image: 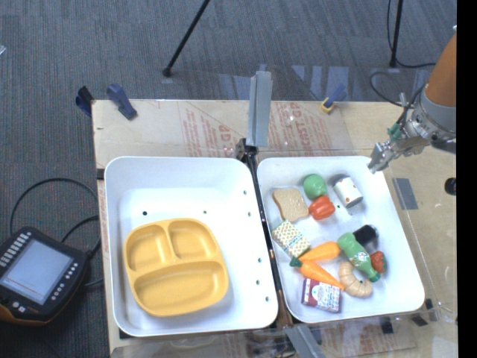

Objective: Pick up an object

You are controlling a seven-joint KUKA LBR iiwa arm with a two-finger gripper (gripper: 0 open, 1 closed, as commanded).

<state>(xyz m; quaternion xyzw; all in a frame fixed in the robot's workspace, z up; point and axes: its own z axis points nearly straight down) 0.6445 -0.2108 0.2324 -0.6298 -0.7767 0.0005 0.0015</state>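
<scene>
A: Pick candidates? 
B: All in the right bin [395, 222], right half of frame. Bread [289, 203], green pepper [314, 185], red pepper [322, 209] and can [346, 191] toward its top; cracker [291, 239], two carrots [319, 262], bottle [356, 255] and red carton [321, 294] lower down. Packed close, several touching. Probably tipped in loose, not arranged.

A: Gripper? 
B: Gripper [381, 157] at the bin's upper right corner, over the rim, apart from every item. Nothing between the fingers. Open or closed: cannot tell, too small and blurred.

A: Reason for that position? 
B: Judged a stand-off pose ahead of a reach; can nearest.

A: Left bin [119, 200]? 
B: Holding a yellow tray [176, 267], flat, three compartments, lower left of centre.

A: Hidden or doubtful? 
B: Arm cut off at the right edge, orange band [447, 73] half out of frame. Dark item [365, 235] beside the bottle unidentified. Pale piece [356, 283] under the bottle partly covered. Pendant [37, 271] at lower left clipped by the edge.
</scene>
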